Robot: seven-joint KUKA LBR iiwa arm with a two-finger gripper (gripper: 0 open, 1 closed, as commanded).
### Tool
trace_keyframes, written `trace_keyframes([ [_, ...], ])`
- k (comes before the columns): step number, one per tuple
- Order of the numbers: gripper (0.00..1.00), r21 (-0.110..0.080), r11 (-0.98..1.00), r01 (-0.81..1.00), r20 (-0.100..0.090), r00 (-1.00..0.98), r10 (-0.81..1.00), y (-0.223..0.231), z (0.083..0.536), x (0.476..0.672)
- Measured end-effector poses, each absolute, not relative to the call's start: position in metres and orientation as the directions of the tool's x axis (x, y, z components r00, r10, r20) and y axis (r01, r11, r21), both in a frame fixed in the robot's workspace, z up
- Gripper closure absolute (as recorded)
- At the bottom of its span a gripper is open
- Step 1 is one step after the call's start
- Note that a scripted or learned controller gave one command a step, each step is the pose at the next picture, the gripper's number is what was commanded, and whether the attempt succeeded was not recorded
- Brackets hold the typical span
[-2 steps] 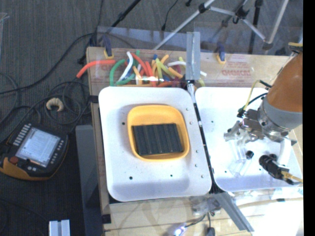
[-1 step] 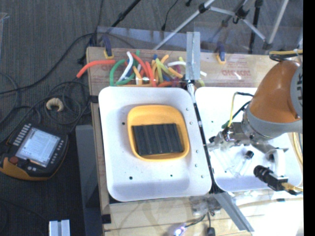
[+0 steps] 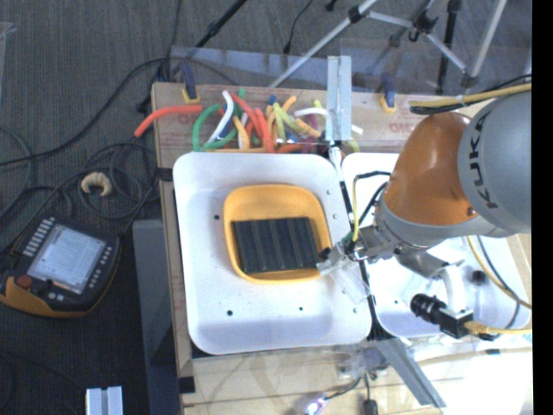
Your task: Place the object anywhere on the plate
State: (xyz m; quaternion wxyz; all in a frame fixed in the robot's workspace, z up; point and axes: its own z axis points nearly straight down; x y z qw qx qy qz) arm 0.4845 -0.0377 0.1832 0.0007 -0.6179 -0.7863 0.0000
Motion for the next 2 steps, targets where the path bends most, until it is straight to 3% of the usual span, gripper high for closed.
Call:
trace_keyframes([
  [1,1.0,0.0,0.399,0.917,0.0,-0.399,0.917,0.0232,0.1831,0.5482],
  [2,0.0,0.0,0.399,0.917,0.0,-0.399,0.917,0.023,0.1832,0.5482],
])
